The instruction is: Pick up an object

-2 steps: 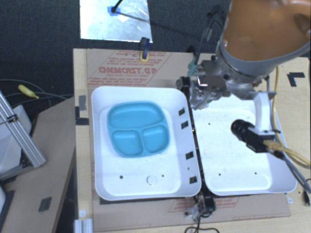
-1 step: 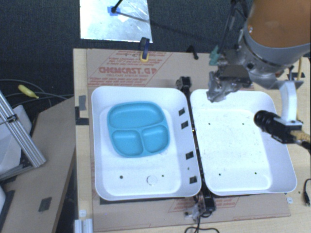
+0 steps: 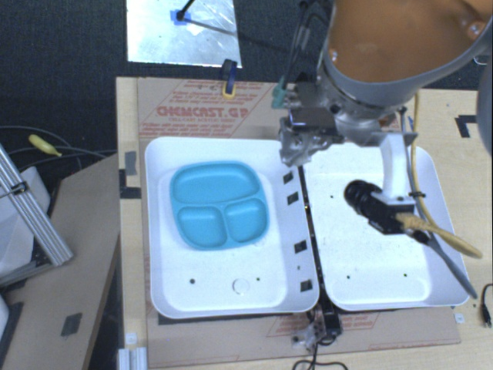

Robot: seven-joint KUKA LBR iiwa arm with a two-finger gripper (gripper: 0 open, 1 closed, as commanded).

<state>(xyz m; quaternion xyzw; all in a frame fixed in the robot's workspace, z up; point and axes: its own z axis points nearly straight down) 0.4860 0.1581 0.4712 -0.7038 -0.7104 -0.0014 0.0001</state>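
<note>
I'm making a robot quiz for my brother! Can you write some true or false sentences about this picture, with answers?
1. A blue plate lies in the left-hand bin. True.
2. The blue plate has three sections. True.
3. The gripper is lifting the blue plate. False: the plate lies flat in its bin, and the gripper hangs apart from it, by the divide between the bins.
4. Both bins are red. False: the left-hand bin and the right-hand bin are white.
5. The arm reaches in from the left. False: it comes from the right.
</note>
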